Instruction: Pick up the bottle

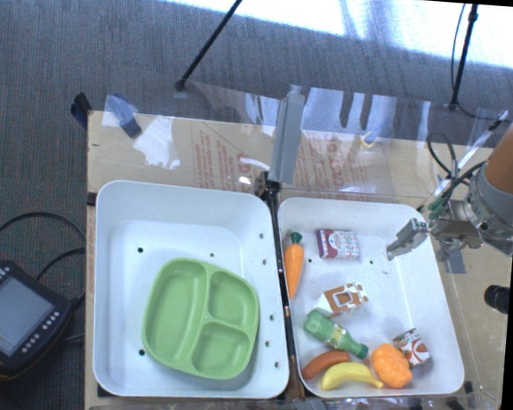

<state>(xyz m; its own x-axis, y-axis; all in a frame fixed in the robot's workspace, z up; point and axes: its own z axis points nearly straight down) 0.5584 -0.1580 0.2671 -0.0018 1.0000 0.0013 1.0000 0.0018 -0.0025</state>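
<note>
Two shallow white bins are seen side by side on a bench [199,150], viewed from above at a slant. The green bottle [335,333] is lying on its side in the lower middle of the right bin [429,277], its long axis running from upper left to lower right, cap toward the lower right. The hand [423,234] is held over the bin's upper right edge, so the bottle lies down and to the left of it, well apart. Nothing is held; its fingers appear parted, though the view is poor. A small carton [346,299] sits just above the bottle, a sausage [326,364] and banana [351,376] just below. A carrot [293,263] lies to the left.
</note>
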